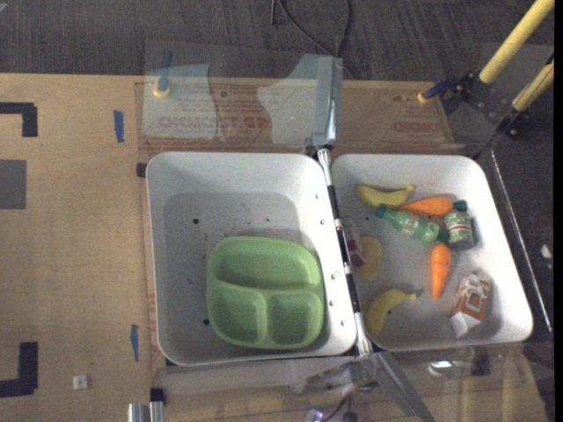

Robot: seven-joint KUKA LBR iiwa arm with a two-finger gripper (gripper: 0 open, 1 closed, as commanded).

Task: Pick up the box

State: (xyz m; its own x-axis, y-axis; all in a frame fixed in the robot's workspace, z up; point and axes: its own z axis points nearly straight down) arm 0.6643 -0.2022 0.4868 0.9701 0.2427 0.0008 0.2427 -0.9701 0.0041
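The box (471, 301) is a small white and orange carton lying in the near right corner of the right bin (501, 227). It rests just right of an upright orange carrot (440, 269). Nothing touches or covers the box.
The right bin also holds two bananas (384, 194) (387, 307), a second carrot (428, 206), a green bottle (410, 224), a small dark-capped bottle (458, 228) and a tan round item (367, 257). The left bin (176, 200) holds a green divided tray (265, 293). Yellow-handled clamps (515, 42) stand at the far right.
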